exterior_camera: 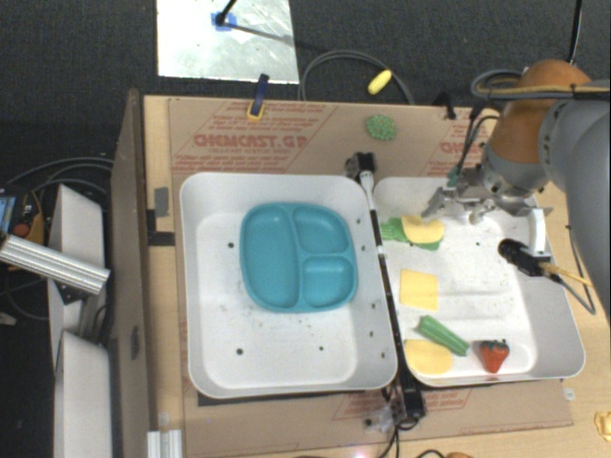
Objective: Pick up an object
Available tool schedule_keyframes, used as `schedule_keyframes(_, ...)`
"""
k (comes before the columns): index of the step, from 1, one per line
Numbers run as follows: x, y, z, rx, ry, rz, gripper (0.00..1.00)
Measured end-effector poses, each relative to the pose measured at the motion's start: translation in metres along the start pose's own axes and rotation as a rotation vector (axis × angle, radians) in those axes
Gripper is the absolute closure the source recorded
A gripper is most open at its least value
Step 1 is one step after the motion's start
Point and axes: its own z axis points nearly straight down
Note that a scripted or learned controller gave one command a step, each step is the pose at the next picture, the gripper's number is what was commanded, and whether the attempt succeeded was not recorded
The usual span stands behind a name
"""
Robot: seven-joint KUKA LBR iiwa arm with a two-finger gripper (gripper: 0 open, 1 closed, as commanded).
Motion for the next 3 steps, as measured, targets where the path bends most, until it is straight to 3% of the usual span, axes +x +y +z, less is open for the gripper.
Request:
schedule_keyframes(1, -0.064, -0.007, 0.011, 0.002, 0.000, 0.005, 0.00)
schedule_keyframes(2, 0.041, -0.060, 0.012, 0.010, 0.006, -0.005, 0.00)
schedule_keyframes(3, 0.063, -0.051, 0.011, 0.004, 0.003, -0.003, 0.00)
